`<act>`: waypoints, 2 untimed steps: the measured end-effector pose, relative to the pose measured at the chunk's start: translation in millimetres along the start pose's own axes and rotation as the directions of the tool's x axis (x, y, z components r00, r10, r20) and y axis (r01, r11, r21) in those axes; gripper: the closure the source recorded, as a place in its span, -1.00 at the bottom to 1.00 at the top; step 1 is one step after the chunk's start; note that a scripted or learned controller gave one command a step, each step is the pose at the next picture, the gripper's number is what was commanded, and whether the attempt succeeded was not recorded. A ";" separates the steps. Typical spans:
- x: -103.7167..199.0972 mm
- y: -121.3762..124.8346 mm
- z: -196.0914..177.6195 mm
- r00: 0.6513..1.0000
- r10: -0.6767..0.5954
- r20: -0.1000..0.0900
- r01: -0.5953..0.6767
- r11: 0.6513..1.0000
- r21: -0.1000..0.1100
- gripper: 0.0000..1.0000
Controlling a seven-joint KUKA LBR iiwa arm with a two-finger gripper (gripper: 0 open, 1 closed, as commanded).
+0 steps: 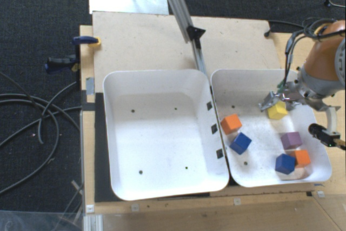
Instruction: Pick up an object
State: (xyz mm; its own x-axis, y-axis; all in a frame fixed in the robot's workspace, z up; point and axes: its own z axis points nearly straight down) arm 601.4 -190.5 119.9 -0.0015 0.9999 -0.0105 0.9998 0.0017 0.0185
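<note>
Your metal two-finger gripper (277,101) hangs in the right-hand shallow white plastic bin (254,79), and the small yellow cube (277,111) lies directly beneath its tips, touching or nearly so. Whether the gripper is spread or pinching the cube cannot be told here; judge any lift accordingly.

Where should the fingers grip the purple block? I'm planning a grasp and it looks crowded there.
Grip the purple block from above on its left and right faces. Those sides look clear, while the orange block and a blue block sit close in front.
</note>
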 end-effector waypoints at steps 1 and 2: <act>-13.2 -1.3 28.9 1.000 0.000 -0.007 0.000 1.000 0.014 -1.00; -12.4 -0.6 17.8 1.000 -0.003 -0.007 0.003 1.000 0.013 1.00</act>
State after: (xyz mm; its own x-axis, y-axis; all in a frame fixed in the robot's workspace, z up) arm 601.1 -203.1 102.2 -0.0043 1.0000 -0.0031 1.0000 0.0043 0.0053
